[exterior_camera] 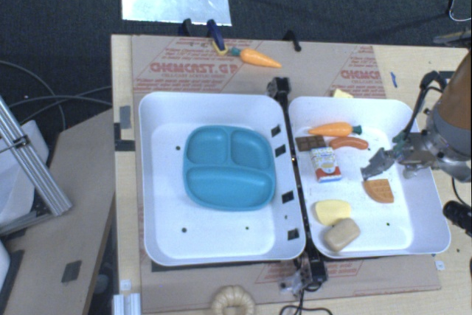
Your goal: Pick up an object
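The right bin (424, 229) holds several small play-food items. At its back lie an orange carrot (332, 129), a red sausage (349, 144) and a brown chocolate bar (310, 142). A red-and-white carton (325, 163) sits below them. Near the front are a yellow cheese piece (332, 211) and a tan bread roll (342, 234). An orange wedge (380, 191) lies right of centre. My gripper (377, 163) reaches in from the right and hangs just above and behind the wedge, with nothing visibly held.
The left bin (158, 181) holds a blue divided plate (228, 166). Outside the bins, a second carrot (254, 57) lies on the board behind them. A yellow piece (341, 93) rests at the right bin's back rim, and a tan ring (232, 300) at the front edge.
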You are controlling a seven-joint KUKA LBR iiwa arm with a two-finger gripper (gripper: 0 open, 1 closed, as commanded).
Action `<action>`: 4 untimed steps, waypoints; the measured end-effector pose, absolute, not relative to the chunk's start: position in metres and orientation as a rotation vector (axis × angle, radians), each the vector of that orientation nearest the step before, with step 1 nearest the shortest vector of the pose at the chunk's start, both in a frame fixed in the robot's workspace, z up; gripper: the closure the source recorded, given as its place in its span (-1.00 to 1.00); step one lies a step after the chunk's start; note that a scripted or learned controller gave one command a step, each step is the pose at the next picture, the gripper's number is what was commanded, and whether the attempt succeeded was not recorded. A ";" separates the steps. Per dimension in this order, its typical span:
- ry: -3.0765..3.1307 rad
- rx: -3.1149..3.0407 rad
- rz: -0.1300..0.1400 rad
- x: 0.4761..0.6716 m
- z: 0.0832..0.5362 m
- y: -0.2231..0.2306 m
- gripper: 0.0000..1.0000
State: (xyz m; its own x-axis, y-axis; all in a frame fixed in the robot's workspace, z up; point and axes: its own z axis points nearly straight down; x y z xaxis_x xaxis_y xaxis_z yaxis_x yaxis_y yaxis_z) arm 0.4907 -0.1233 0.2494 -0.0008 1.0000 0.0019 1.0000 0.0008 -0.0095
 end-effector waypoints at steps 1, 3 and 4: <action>-2.226 -2.219 -0.002 0.493 0.255 -0.123 -1.00; -2.220 -2.218 0.002 0.478 0.159 -0.120 -1.00; -2.219 -2.217 0.003 0.481 0.097 -0.121 -1.00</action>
State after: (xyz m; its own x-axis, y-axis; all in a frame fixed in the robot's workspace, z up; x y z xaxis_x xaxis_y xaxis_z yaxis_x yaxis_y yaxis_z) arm 0.4813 -0.1211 0.0968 -0.0008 1.0000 0.0018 1.0000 0.0009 -0.0047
